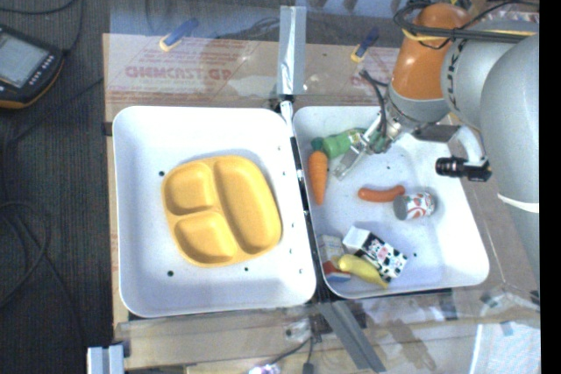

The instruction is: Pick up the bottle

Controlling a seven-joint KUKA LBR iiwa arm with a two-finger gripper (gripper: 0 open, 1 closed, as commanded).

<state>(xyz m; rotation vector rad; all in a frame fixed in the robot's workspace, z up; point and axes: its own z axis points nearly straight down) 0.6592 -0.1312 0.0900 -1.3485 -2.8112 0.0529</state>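
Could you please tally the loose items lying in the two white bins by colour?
Yellow: 2, the divided tray and the banana
Orange: 2, the carrot and the sausage
Green: 1, the bottle
Black-and-white: 1, the carton
Grey-and-red: 1, the ball
Total: 7

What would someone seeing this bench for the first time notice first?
Probably the yellow divided tray, lying by itself in the left bin. Next comes the grey arm with its orange band, reaching in from the right so that its gripper sits at the green bottle near the back of the right bin. An orange carrot lies just beside that bottle.
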